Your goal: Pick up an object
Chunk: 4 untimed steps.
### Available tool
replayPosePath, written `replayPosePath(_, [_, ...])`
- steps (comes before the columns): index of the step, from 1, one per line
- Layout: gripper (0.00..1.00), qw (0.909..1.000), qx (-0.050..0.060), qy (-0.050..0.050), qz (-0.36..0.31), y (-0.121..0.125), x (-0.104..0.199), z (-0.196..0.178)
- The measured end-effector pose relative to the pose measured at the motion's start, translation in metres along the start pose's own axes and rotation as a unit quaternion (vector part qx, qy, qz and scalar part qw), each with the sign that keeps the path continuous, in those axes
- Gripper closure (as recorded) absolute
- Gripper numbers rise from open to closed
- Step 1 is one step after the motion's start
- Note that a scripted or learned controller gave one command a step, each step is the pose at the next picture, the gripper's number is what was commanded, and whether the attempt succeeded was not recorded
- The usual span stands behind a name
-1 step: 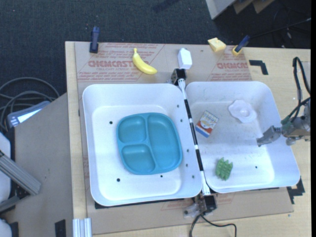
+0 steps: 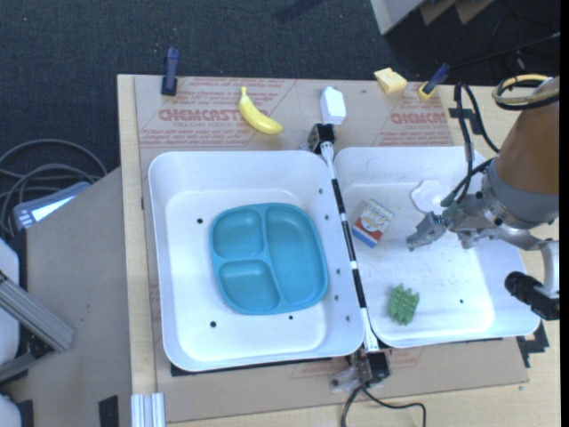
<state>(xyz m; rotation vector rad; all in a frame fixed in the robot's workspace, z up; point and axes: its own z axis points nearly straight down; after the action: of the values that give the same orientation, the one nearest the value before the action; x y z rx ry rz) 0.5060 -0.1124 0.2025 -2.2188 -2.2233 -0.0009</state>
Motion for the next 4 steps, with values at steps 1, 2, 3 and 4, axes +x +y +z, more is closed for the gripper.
replayPosePath(1, [0.0, 1.0, 0.001, 0.0, 0.001, -0.025, 0.015, 0.064])
replayPosePath(2, [0.0, 1.0, 0.001, 0.0, 0.001, -0.027, 0.021, 0.111])
replayPosePath(3, [1.0, 1.0, 0.0, 0.0, 0.001, -0.027, 0.021, 0.101])
replayPosePath(4, [0.0, 1.0, 0.0, 0.0, 0.001, -0.027, 0.021, 0.101])
